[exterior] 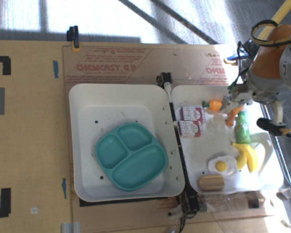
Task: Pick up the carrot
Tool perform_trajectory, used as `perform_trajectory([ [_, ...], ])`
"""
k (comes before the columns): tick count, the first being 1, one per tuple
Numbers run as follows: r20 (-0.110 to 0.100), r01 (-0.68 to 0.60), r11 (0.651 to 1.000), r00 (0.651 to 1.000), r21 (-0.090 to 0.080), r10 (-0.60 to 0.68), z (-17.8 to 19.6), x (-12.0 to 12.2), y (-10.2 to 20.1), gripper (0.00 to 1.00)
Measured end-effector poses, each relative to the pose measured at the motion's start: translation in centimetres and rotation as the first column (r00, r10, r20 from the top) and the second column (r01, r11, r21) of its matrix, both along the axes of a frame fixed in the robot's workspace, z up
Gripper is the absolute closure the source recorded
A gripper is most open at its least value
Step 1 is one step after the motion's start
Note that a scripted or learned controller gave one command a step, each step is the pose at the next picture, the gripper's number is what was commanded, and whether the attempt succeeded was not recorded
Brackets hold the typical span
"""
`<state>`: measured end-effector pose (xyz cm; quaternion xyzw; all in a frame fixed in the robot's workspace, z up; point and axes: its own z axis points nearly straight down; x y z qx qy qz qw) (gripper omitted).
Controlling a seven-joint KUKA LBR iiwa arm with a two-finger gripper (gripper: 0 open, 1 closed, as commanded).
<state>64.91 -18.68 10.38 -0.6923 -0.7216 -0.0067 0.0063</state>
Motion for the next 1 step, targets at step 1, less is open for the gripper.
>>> perform_trajectory([
  [1,0.005,-0.095,0.995,0.995,-0.021,0.095,-1.44,-0.46,5.07,1.0],
])
